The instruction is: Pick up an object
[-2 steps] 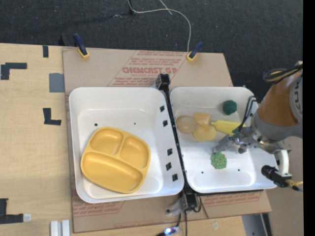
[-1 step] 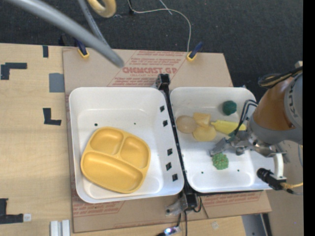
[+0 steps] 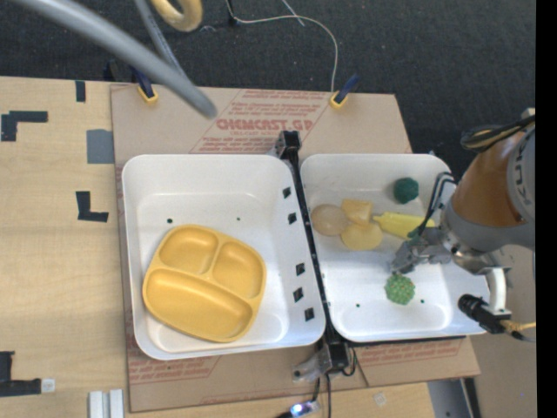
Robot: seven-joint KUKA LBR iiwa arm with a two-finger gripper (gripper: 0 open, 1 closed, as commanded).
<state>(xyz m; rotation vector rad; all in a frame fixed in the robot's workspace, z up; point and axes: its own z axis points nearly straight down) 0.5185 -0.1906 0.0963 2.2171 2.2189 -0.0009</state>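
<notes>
In the right bin (image 3: 374, 320) lie a green broccoli-like piece (image 3: 399, 290), a dark green ball (image 3: 406, 189), a yellow banana-shaped piece (image 3: 400, 225), and pale yellow and tan rounded pieces (image 3: 346, 222). My gripper (image 3: 407, 258) reaches in from the right and hangs just above the broccoli piece, between it and the banana piece. No object shows between its fingers. The orange band of the arm (image 3: 487, 190) sits over the bin's right wall.
The left bin (image 3: 144, 190) holds a yellow divided plate (image 3: 204, 281). A black divider (image 3: 300, 233) runs between the bins. Cardboard lies under both bins, with yellow clamps at its far corners. A grey hose crosses the top left.
</notes>
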